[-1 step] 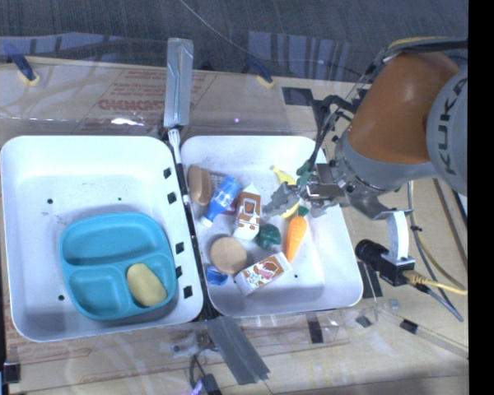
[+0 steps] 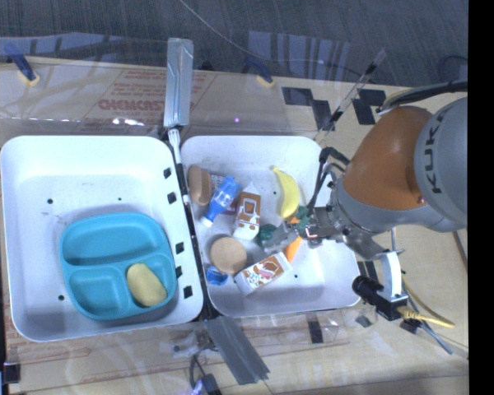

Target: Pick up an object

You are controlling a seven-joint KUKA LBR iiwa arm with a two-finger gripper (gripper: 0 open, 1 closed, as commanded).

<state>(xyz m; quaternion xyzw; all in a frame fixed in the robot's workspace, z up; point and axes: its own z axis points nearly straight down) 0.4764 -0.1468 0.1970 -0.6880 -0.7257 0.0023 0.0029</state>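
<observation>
The right bin (image 2: pixel 329 290) holds a jumble of small items. A yellow banana (image 2: pixel 287 191) lies toward its right side, a blue bottle (image 2: pixel 222 197) and a brown oblong piece (image 2: pixel 199 184) toward its left. In the middle stand a small brown-and-white carton (image 2: pixel 247 215), a round tan disc (image 2: pixel 228 254) and a tipped white carton (image 2: pixel 263 273). My gripper (image 2: pixel 304 225) is low in this bin, just below the banana, right beside a dark green item (image 2: pixel 269 234) and an orange piece (image 2: pixel 293 248). The arm's orange band (image 2: pixel 387 167) hangs over the bin's right wall.
The left bin (image 2: pixel 33 171) carries a blue divided tray (image 2: pixel 107 249) with a yellow lump (image 2: pixel 146 284) in its lower right compartment. A metal strip (image 2: pixel 178 81) runs up from the wall between the bins. Cables and a bracket (image 2: pixel 383 290) sit off the right bin's lower right corner.
</observation>
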